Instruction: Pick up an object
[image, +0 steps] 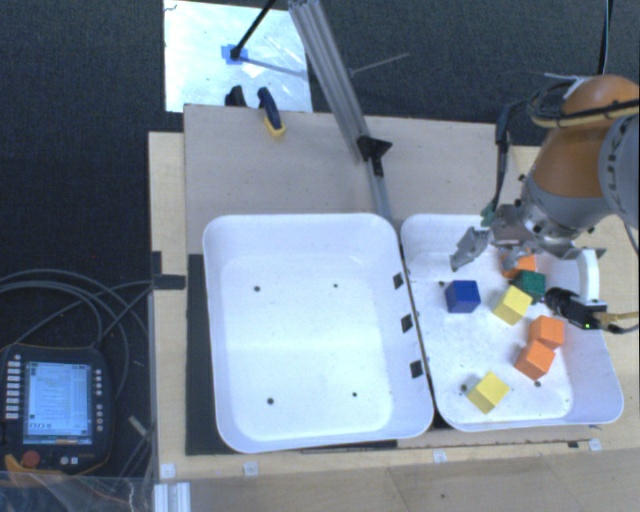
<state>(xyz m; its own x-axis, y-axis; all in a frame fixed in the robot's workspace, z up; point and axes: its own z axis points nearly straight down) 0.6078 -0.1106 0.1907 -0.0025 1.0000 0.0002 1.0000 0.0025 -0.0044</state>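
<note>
Hovering beside the blue cube (462, 296), the pincer (468, 250), grip state unclear, is risking nudging it away.

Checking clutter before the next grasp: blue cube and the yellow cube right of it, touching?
Apart. The camera view shows a plain strip of white bin floor between the blue cube and the yellow cube.

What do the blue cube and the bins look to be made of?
Blue cube: likely painted wood or plastic; flat matte faces, crisp edges, no glare. Bins: probably moulded plastic; smooth white, slightly glossy, rounded corners and a raised rim.
</note>
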